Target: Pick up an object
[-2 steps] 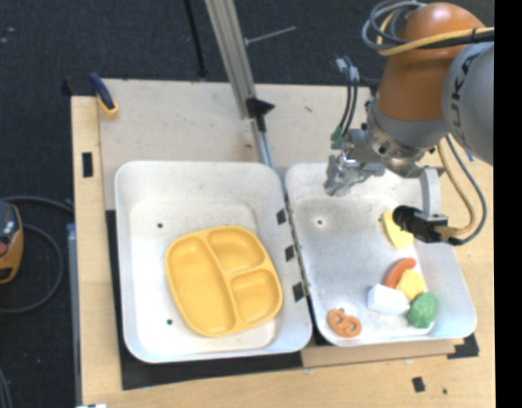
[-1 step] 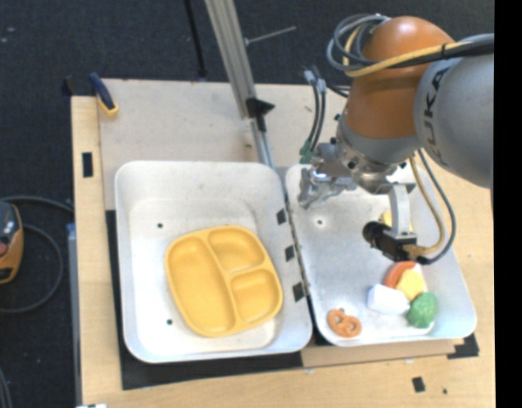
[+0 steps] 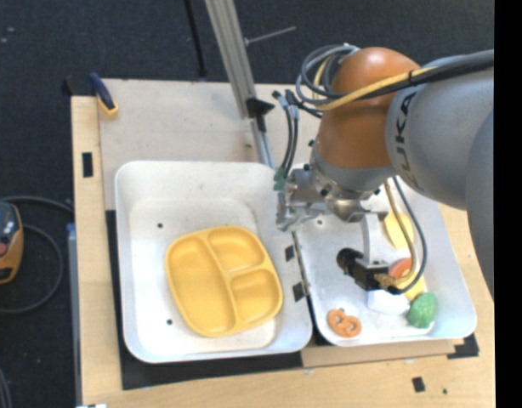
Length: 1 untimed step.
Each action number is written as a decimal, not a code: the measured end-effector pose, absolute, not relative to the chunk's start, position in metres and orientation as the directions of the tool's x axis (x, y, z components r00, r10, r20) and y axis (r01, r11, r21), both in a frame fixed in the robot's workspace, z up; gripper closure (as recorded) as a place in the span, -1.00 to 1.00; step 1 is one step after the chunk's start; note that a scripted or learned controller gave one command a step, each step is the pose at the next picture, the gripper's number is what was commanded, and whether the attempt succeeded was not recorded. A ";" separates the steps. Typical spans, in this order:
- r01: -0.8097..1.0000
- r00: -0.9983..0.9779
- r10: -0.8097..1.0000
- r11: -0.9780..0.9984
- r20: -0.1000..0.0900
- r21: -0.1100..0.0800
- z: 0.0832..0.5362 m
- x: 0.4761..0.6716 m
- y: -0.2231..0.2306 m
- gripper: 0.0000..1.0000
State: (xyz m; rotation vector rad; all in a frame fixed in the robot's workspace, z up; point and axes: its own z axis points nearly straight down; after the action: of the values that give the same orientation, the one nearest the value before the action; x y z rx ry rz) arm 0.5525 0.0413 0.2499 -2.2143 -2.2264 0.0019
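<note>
Well apart from end effector, pretzel

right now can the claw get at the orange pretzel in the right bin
Probably yes: the orange pretzel lies uncovered by the front wall of the right bin, and the claw hangs nearby over the bins' shared edge.

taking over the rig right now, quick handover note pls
Gripper: low over the divide between the two bins, nothing seen in it.
Left bin: yellow divided plate.
Right bin: orange pretzel-shaped piece and green piece near its front edge.
Done: nothing picked up yet.
Left: grasp and lift one object.
</note>
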 end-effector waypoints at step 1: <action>1.000 -0.006 1.000 0.006 0.000 0.000 0.247 0.535 0.083 1.00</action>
State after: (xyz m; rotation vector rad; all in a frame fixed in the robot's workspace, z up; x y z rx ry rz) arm 0.5348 0.0826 0.2467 -2.2145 -2.2275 -0.0001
